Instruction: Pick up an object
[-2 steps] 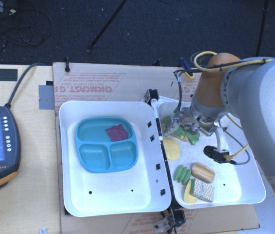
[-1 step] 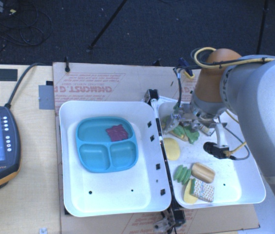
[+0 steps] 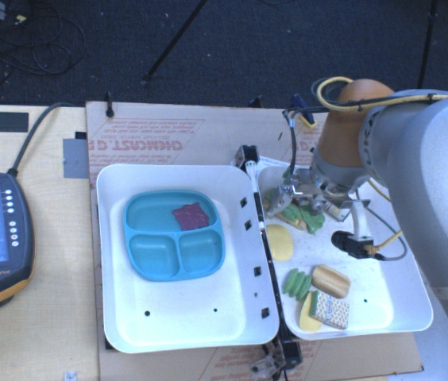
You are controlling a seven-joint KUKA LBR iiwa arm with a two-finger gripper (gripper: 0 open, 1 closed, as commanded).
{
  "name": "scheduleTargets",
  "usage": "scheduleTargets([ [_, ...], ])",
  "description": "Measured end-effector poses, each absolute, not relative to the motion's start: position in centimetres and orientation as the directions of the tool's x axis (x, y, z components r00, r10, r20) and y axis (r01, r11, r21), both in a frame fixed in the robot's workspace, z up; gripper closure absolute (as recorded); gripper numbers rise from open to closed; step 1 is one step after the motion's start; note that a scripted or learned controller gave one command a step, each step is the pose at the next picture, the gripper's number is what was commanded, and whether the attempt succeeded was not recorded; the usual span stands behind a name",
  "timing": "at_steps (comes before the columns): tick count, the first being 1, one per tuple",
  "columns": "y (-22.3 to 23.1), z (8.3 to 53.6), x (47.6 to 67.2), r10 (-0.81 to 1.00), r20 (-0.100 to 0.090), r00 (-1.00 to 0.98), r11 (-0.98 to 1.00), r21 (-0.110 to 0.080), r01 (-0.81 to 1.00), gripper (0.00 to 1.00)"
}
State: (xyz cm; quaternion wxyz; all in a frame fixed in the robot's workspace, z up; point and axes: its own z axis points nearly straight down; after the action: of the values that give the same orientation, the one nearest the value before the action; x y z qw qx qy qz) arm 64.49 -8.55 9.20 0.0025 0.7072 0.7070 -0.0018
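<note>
Pincer (image 3: 302, 199) low in right bin (image 3: 403, 308), grip state unclear, half-hiding green item (image 3: 305, 217)

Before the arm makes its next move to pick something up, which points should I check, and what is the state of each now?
1. End effector is low over the right bin, near its far end: ok.
2. A target lies under it, the green leafy item: ok.
3. Item seen between the fingers: cannot tell, the wrist hides them.
4. Other items lie apart from the target, namely the yellow piece, green pods and bread roll: ok.
5. Blue divided tray in the left bin is outside the arm's path: ok.
</note>
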Motion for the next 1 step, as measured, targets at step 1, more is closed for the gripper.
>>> scheduleTargets([
  [1, -8.51, 9.2, 64.49, 1.0, -0.007, -0.001, 0.001, 0.001, 1.0, 0.0],
])
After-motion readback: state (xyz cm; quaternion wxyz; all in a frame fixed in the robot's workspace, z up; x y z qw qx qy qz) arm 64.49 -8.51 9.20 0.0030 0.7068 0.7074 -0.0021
